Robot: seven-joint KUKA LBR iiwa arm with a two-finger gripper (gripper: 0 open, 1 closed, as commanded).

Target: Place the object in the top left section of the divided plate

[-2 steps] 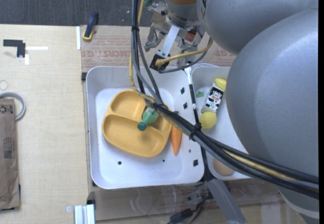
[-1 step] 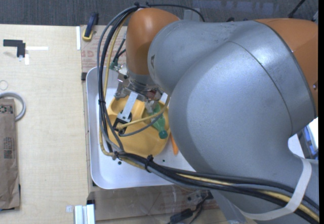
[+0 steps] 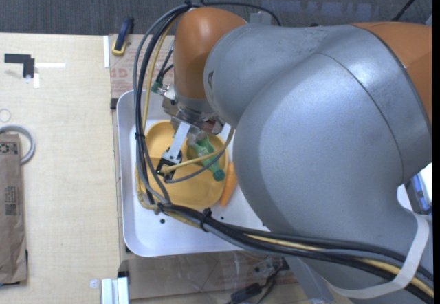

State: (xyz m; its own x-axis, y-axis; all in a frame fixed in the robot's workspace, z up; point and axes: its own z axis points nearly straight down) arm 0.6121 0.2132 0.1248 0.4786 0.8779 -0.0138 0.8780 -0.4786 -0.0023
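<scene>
A yellow divided plate (image 3: 180,191) lies in the white bin (image 3: 132,230). My gripper (image 3: 183,151) hangs low over the plate's upper middle, under the orange wrist band. Just right of it, over the plate's right half, is a small green object (image 3: 217,173), partly hidden by the gripper and the cables. Whether the gripper holds it cannot be made out. An orange object (image 3: 229,187) lies against the plate's right rim. The arm's grey body hides the right side of the bin.
Black and yellow cables (image 3: 146,96) loop from the wrist down across the plate's left and lower edges. On the wooden bench (image 3: 65,158) to the left are a brown paper bag (image 3: 9,210), a black bracket (image 3: 20,62) and a yellow-and-blue tool (image 3: 124,34).
</scene>
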